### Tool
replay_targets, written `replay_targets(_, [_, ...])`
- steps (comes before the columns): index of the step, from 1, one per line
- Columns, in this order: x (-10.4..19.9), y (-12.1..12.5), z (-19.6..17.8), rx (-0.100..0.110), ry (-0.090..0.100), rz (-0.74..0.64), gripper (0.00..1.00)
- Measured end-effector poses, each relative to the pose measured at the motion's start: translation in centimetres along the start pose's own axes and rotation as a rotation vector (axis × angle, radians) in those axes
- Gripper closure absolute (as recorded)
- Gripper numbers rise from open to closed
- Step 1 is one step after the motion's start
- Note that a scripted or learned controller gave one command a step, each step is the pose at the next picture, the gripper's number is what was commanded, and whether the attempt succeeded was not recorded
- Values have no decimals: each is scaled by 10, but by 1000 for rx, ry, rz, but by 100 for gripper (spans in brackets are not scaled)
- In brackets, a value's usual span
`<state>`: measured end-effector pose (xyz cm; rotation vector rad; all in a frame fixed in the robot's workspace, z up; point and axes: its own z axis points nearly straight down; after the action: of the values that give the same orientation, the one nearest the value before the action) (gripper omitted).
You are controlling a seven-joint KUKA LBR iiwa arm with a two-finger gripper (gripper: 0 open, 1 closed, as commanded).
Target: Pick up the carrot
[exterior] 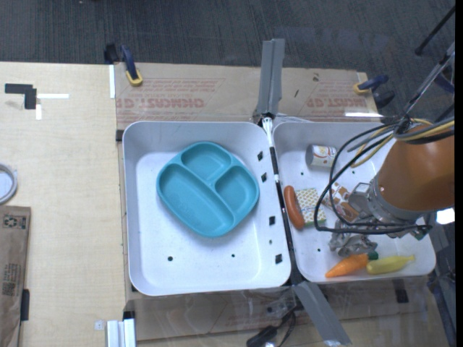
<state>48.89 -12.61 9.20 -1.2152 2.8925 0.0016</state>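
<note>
Where the two white bins meet along a shared rim, the arm (416, 176) reaches in from the right and hangs over the right bin (300, 270), its orange band covering much of that bin's right half. The gripper (352, 243) points down near the bin's front, just above and behind the carrot (346, 266); its grey tip is tangled among black cables, and I cannot tell how far it is spread or whether anything sits in it. The carrot lies flat on the bin floor close to the front rim, its tip pointing left, its green end touching or nearly touching a yellow item (389, 264) that lies end to end with it on the right. To the carrot's left the floor is bare up to the front-left corner, so that side has open room, while the front wall stands close behind it. A sausage (293, 206) lies by the left wall, beside a patterned packet (309, 204), and a small can (321, 155) lies near the back. The left bin (141, 266) holds a blue divided plate (208, 189) near its middle, with bare white floor all round it
</note>
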Motion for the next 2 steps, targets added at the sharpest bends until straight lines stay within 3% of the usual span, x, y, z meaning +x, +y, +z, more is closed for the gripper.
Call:
replay_targets(1, [-11,-17,0,-1,0,28,0])
replay_targets(2, [41,-40,0,0,-1,-352,0])
